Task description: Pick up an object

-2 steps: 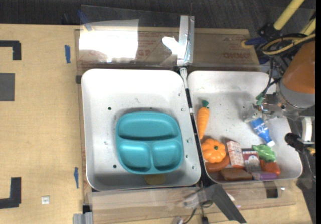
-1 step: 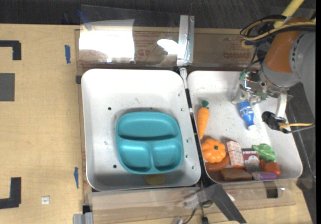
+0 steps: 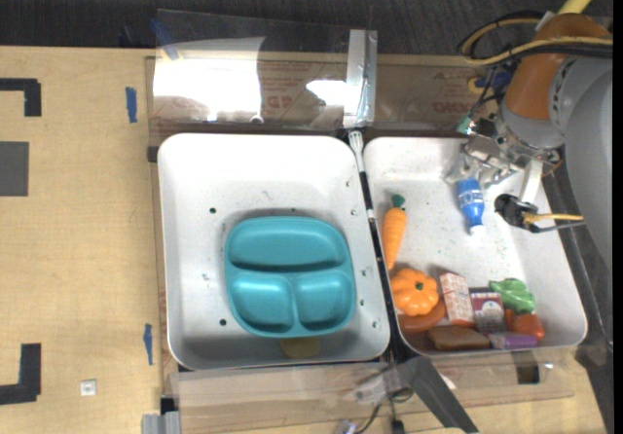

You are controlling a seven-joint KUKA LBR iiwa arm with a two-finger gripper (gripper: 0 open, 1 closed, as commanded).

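Gripper [image 3: 475, 179] is gripping the blue bottle [image 3: 471, 204], jaws closed on its top; next: lifting clear of the right bin [image 3: 574, 310].

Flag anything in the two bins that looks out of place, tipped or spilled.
Nothing looks spilled or damaged. The teal divided plate lies flat in the left bin. In the right bin the toy foods crowd the near edge, and the carrot leans along the divider.

A teal divided plate [image 3: 289, 274] (three compartments) is seen lying in the left white bin [image 3: 185, 169]. Clear plastic sheeting [image 3: 258, 82] is set behind the bins, and black tape marks [image 3: 24, 96] are stuck on the tan bench [image 3: 68, 257].
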